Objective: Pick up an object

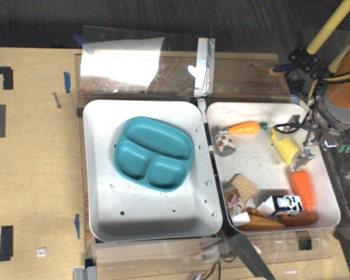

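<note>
The right bin (259,159) holds several toys. A small orange carrot (245,128) lies near its back, with a patterned cup (224,143) to its left. On the right are a yellow piece (284,148) and an orange cylinder (303,189). A bread slice (243,186), a small carton (237,206), a black-and-white toy car (289,203) and a brown sausage (278,221) crowd the front. My gripper (304,158) hangs over the bin's right side, just above the top end of the orange cylinder and beside the yellow piece. Nothing shows in its grasp.
A teal divided plate (153,153) lies in the left bin (99,156). A clear plastic sheet (134,69) and a metal divider (204,69) stand behind the bins. The arm's wrist and cables (332,107) overhang the right bin's back right corner.
</note>
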